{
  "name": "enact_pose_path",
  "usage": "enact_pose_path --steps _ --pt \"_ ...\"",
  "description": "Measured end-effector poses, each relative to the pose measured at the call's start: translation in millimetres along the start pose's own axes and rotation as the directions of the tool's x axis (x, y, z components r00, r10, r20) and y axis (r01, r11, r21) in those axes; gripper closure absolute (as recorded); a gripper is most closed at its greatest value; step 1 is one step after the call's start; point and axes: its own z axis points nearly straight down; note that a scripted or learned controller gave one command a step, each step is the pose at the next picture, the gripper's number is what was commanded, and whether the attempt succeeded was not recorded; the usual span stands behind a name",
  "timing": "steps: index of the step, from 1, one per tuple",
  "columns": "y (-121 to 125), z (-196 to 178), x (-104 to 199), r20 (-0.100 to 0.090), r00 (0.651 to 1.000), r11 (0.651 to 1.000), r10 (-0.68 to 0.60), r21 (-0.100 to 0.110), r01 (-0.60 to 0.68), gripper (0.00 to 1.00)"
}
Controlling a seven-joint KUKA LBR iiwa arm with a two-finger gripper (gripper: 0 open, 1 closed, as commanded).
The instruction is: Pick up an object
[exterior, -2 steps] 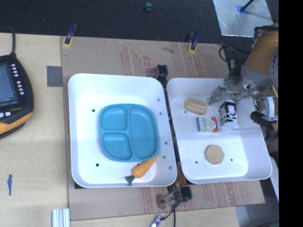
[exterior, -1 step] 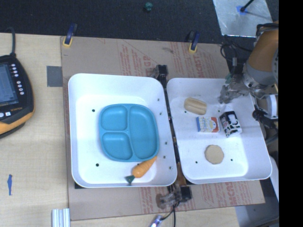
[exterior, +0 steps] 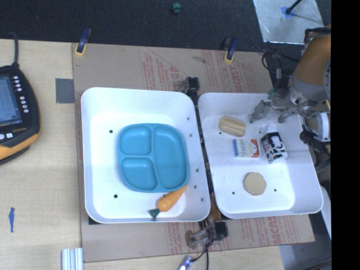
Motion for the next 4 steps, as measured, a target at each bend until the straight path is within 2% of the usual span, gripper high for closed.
enact_pose_path --steps 1,2,3,4 --pt "-36 12 1 0.0 1.0 1.0 0.002 0.004 -0.002 0.0" --pt "-41 12 2 0.0 1.0 1.0 0.002 0.005 -0.002 0.0" --pt "-24 12 1 0.0 1.0 1.0 0.003 0.002 -0.003 0.0" --pt "-59 12 2 0.0 1.0 1.0 0.002 0.003 -0.002 0.0"
